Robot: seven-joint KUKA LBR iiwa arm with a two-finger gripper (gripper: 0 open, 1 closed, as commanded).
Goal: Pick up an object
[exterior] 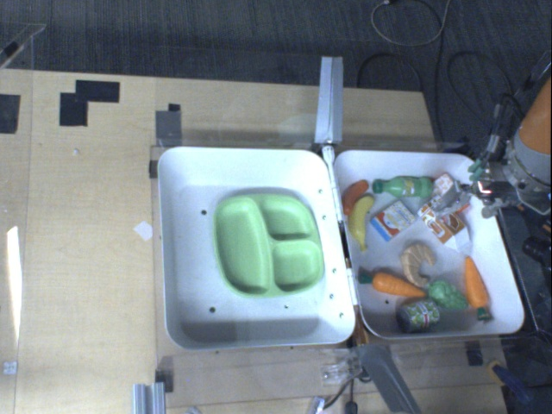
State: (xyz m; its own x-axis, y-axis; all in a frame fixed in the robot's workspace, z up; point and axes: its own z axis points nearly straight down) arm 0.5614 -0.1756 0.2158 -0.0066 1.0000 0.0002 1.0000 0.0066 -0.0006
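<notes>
The right bin (509,270) holds several toy foods. A green bottle (402,186) lies at the back, with a red sausage (354,195) and a banana (360,219) to its left. A blue and white carton (393,220) sits mid-bin and a brown packet (448,223) lies to its right. Nearer the front are a bread roll (420,262), two carrots (396,285) (475,285), a broccoli (447,294) and a can (419,316). My gripper (448,198) reaches in from the right, low over the back right of the bin, just above the brown packet.
The left bin (185,231) holds a green divided plate (268,243). A metal post (329,102) stands behind the seam between the bins. The arm's grey wrist and orange band (536,126) hang over the right bin's far right rim.
</notes>
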